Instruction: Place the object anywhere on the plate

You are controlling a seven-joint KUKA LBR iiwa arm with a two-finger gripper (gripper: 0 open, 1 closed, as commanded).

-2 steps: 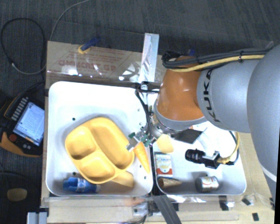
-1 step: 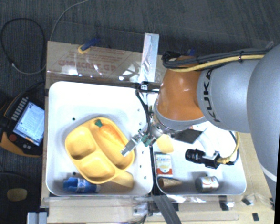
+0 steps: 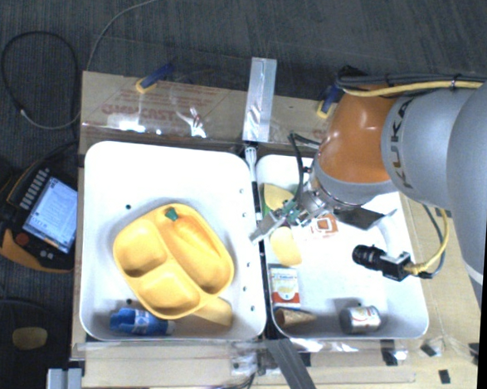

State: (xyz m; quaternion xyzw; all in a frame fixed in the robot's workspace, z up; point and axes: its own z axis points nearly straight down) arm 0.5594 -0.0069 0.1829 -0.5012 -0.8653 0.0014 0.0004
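While the arm reaches in over the right bin, we take the yellow divided plate in the left bin as our landmark. Largest first: the arm's grey body and orange band sit well right of the plate and above it in the view. The plate itself lies tilted, overlapping a tan piece at its lower right edge, with a small green item on its upper rim. A blue object lies just below the plate. Right of the plate, across the bin divider, we note a pale yellow round piece, a red-labelled packet, a cone-shaped item and a small can. The gripper hangs beside the divider, just above the pale round piece; how wide it stands, or whether it holds anything, we cannot tell. We judge the task barely begun: pickup unconfirmed, carry across and release all remaining.
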